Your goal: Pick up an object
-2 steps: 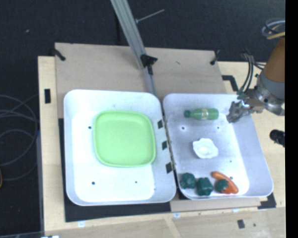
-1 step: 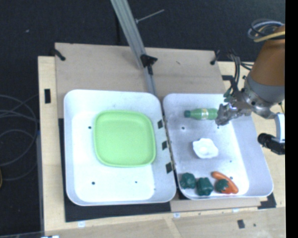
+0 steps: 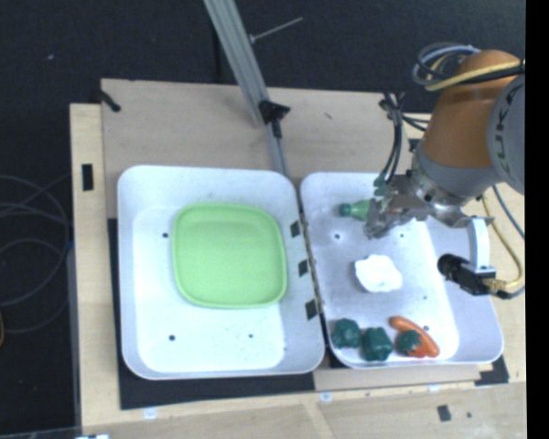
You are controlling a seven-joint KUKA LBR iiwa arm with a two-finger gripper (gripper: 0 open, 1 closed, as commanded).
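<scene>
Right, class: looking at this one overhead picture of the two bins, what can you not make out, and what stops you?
- Gripper, camera view: the wrist hides its tips, so open or shut is unreadable.
- Small green object beside it: partly covered by the gripper; its shape is unclear.
- Two dark green items at the right bin's near edge: too small and blurred to identify.
- Arm: cut off by the picture's right side.

One fixed camera looks down at a slant on the desk (image 3: 91,245) and both bins (image 3: 146,337), from fairly high.
</scene>
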